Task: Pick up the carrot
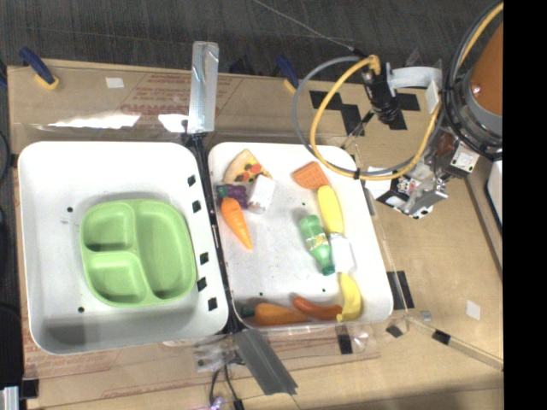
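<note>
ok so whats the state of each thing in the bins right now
carrot: lying flat, right bin, untouched
green bottle: on its side, capped
banana: lying by the near wall
pizza slice: flat, far corner
green divided plate: upright, left bin
gripper: outside the bins, right of them

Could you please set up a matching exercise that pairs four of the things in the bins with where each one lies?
Things:
1. carrot
2. green bottle
3. green divided plate
4. pizza slice

Places:
A. in the left bin
B. far corner of the right bin, near the divider
C. middle of the right bin, lying down
D. along the right bin's left wall, just in front of the pizza slice

Pairs: 1-D, 2-C, 3-A, 4-B
</note>
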